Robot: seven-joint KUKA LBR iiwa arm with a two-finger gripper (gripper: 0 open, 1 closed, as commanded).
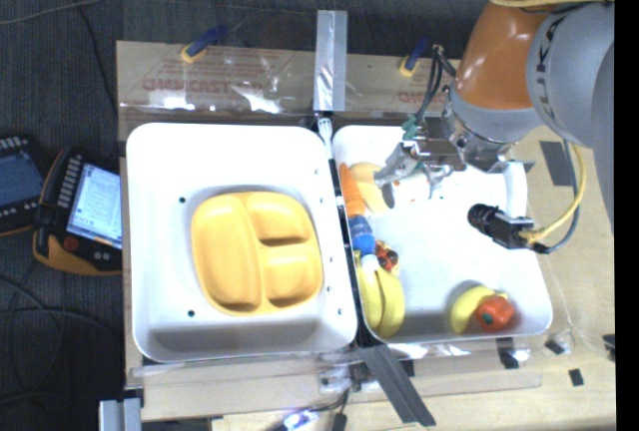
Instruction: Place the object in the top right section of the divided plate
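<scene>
The yellow divided plate point(212, 291) lies in the left bin point(160, 160), with one large section on its left and two smaller ones on its right. My gripper point(411, 184) hangs over the upper part of the right bin point(529, 279), open, with bare bin floor between its fingers. Just left of it, against the divider wall, are a pale yellow piece point(365, 176) and an orange carrot-like toy point(351, 192); the left fingertip is close beside the yellow piece. Nothing is held.
Further down the right bin lie a small blue and red piece point(365, 246), yellow bananas point(381, 297), a lemon point(467, 305) and a red fruit point(495, 315). The arm's grey and orange body point(519, 60) looms over the bin's upper right corner.
</scene>
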